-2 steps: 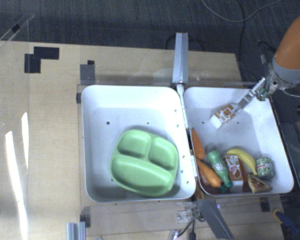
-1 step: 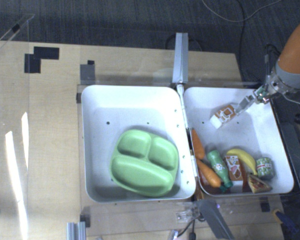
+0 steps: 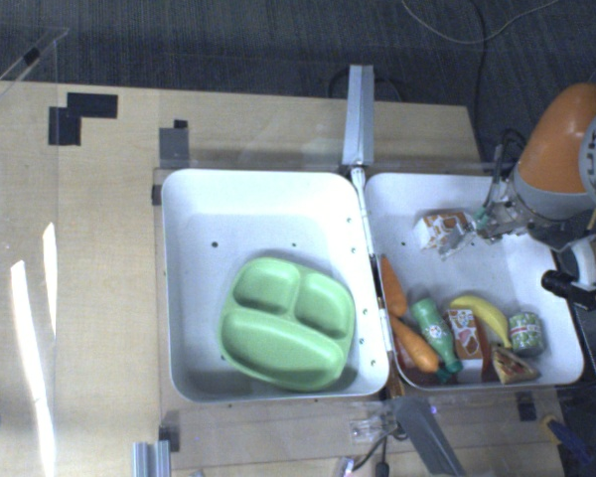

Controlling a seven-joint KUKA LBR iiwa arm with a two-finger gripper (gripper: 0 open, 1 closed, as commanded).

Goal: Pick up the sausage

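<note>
The sausage (image 3: 389,284), a slim orange-red piece, lies along the left wall of the right bin (image 3: 536,266). Just below it lies a thicker orange carrot-like piece (image 3: 415,345). My gripper (image 3: 476,227) hangs low in the upper part of the right bin, well to the right of and above the sausage. Its tip is right beside a brown-and-white packaged snack (image 3: 441,231); I cannot tell whether it touches it. The grey arm with its orange band (image 3: 566,152) comes in from the right edge.
Along the right bin's front lie a green bottle (image 3: 432,330), a banana (image 3: 483,315), a red carton (image 3: 466,332), a small can (image 3: 524,333) and a pizza-slice toy (image 3: 514,367). A green divided plate (image 3: 288,324) sits in the left bin (image 3: 209,227).
</note>
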